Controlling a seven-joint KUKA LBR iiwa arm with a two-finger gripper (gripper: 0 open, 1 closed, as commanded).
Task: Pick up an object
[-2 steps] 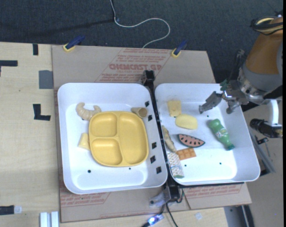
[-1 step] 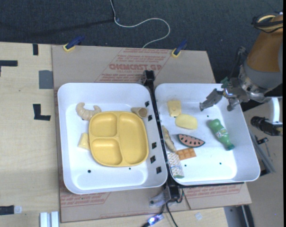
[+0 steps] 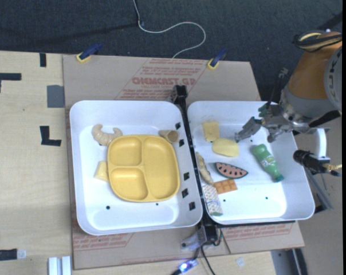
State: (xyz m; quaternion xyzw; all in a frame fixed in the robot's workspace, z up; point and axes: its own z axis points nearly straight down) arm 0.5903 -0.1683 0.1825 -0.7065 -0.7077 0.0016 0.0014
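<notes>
My gripper (image 3: pixel 258 134) hangs over the back of the right bin (image 3: pixel 293 208), its two fingers spread apart and open with nothing between them. The left fingertip (image 3: pixel 243 134) points toward a pale yellow rounded piece (image 3: pixel 225 148). A green bottle (image 3: pixel 267 162) lies just in front of the gripper. A yellow block (image 3: pixel 211 130) sits to the gripper's left. Further forward lie a watermelon slice (image 3: pixel 230 169), an orange cracker (image 3: pixel 225 186) and a small packet (image 3: pixel 211 200).
The left bin (image 3: pixel 84 125) holds a yellow divided plate (image 3: pixel 143 168), a beige ginger-like piece (image 3: pixel 104 133), a yellow wedge (image 3: pixel 101 171) and a small brown object (image 3: pixel 171 135). A beige strip (image 3: pixel 203 168) lies along the right bin's left wall.
</notes>
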